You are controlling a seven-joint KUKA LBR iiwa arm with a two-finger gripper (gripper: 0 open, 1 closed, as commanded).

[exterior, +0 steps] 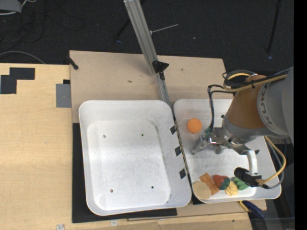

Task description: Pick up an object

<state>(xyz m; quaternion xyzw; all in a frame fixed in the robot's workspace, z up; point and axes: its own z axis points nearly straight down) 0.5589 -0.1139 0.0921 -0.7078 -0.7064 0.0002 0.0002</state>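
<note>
A cluster of small toys [223,183], tan, red, yellow and green, lies at the near edge of the right bin [192,110]. Farther back the gripper [204,143] hangs low over that bin; whether it is spread or pressed together cannot be told. An orange ball [194,125] sits just beyond it, near the bin's left wall.

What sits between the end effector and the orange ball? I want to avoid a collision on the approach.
Nothing visible. The end effector is in the right bin, just below and right of the orange ball, with bare bin floor between them. The pile of small objects lies at the bin's near edge, off that path.
</note>
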